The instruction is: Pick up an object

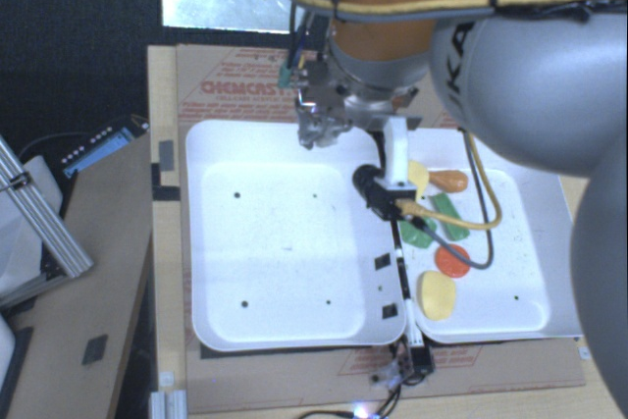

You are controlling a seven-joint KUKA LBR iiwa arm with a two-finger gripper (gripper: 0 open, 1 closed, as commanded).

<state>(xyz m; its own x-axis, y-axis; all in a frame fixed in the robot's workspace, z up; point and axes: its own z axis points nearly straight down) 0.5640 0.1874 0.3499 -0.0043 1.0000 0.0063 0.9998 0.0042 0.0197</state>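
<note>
My gripper [317,127] hangs over the far right corner of the left bin [216,309], under the orange band of the wrist. Nothing shows beneath it on the bin floor. The right bin [530,314] holds the loose things: an orange piece [450,181] at the back, a pale yellow piece [419,176] beside it, green pieces [444,213] in the middle, a red disc [452,261] and a yellow lump [437,295] toward the front. All of these lie to the right of the gripper and nearer the front, apart from it.
The grey arm covers the upper right of the view and hides the far right part of the right bin. A ridge [400,270] divides the two bins. Brown cardboard [231,88] lies under both bins.
</note>
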